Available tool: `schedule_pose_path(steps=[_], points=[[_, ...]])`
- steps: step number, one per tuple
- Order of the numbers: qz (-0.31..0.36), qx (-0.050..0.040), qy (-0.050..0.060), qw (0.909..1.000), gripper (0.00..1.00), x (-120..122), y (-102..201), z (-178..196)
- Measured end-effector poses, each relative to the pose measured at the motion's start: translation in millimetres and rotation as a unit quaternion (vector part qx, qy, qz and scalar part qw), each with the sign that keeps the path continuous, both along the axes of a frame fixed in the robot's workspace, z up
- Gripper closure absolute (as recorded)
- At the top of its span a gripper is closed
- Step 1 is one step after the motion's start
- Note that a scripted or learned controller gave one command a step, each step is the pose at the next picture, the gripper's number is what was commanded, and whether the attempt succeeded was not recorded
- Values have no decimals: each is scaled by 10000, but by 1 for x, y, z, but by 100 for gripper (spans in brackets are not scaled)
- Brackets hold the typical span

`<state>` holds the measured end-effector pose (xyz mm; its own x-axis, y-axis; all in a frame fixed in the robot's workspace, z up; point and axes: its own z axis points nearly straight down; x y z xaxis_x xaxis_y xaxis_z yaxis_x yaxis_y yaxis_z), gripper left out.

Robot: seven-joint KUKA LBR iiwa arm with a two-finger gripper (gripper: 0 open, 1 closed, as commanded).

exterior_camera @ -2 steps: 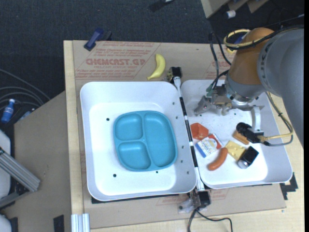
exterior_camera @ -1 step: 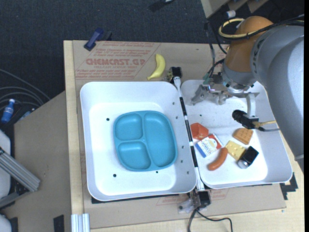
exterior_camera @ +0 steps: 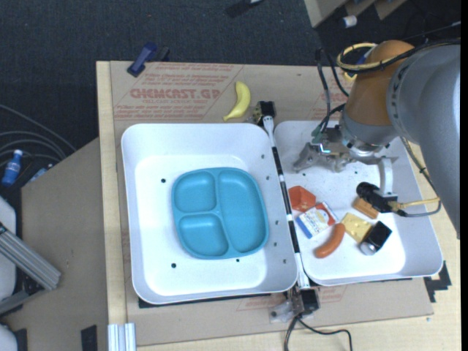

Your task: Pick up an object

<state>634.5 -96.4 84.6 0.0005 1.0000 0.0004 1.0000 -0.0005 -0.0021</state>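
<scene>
In the right bin, a red piece, a small packet, an orange sausage, a yellow wedge and a black block cluster near its left wall. The tool hangs at the bin's far end, above them; whether it is open I cannot tell. A blue divided plate lies in the left bin.

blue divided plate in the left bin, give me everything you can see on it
The blue divided plate is a light blue rounded rectangle that looks like moulded plastic, matte with a soft sheen. Raised ridges split it into three compartments: one long one on the camera view's right side and two smaller ones stacked on the left. All three hold nothing. It lies flat and face up, turned slightly off square, near the middle of the left white bin, touching only the bin floor.
</scene>
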Motion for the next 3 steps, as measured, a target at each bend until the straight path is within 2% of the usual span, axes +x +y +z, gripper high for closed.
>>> schedule_pose_path(steps=[1,2,3], points=[[6,-4,-18,10000,0,32,5,0],[0,0,0,10000,0,-18,0,0],[4,-3,-16,10000,0,32,0,0]])
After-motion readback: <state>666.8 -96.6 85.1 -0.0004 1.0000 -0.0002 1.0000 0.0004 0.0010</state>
